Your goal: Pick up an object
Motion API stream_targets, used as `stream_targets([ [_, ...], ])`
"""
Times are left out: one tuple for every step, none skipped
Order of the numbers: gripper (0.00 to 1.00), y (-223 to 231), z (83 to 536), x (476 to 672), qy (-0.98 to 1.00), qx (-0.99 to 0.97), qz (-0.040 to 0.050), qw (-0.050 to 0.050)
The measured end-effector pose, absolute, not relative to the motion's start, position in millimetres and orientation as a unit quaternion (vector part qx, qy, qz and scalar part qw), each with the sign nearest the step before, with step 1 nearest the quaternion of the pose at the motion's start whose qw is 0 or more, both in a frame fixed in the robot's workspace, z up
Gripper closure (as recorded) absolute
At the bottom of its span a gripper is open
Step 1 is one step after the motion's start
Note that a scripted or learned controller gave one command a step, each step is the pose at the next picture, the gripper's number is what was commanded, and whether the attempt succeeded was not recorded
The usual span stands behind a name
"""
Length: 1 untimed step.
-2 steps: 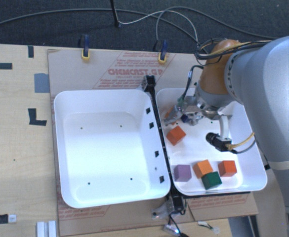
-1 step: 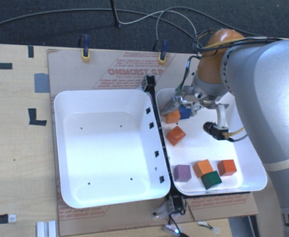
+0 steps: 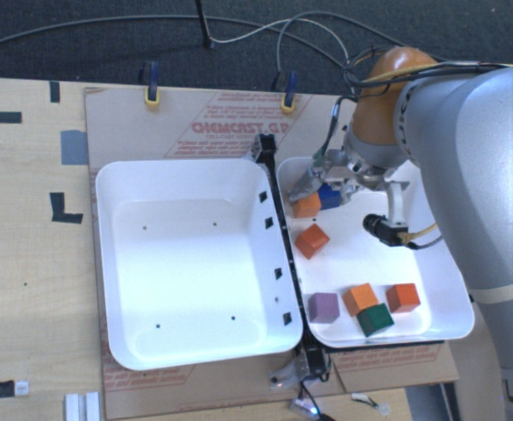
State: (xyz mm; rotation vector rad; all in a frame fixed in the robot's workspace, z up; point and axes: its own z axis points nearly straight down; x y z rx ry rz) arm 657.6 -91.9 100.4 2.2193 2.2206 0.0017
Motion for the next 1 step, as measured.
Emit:
stream_targets([
  [1.00, -128.7, 97.6, 672.0, 0.681, 0.732, -0.0001, 0.000],
])
